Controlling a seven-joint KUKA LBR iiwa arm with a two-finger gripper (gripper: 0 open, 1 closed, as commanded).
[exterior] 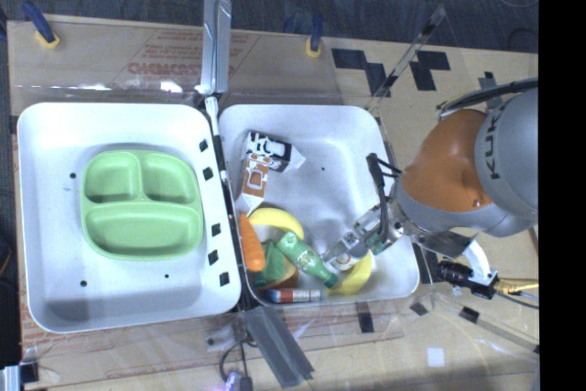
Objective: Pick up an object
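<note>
In the right bin a heap of objects lies along the front. It holds a yellow banana, an orange carrot, a green bottle lying on its side, and a red and white marker. A second yellow banana lies at the front right. An orange, black and white snack packet lies further back by the divider. My gripper is low in the bin, just above the front right banana and beside the bottle's cap end. I see nothing lifted.
The left bin holds a green divided plate. The arm's orange band hangs over the right bin's right wall. Black clips line the divider between the bins. Blue clamps hold the cardboard at the back.
</note>
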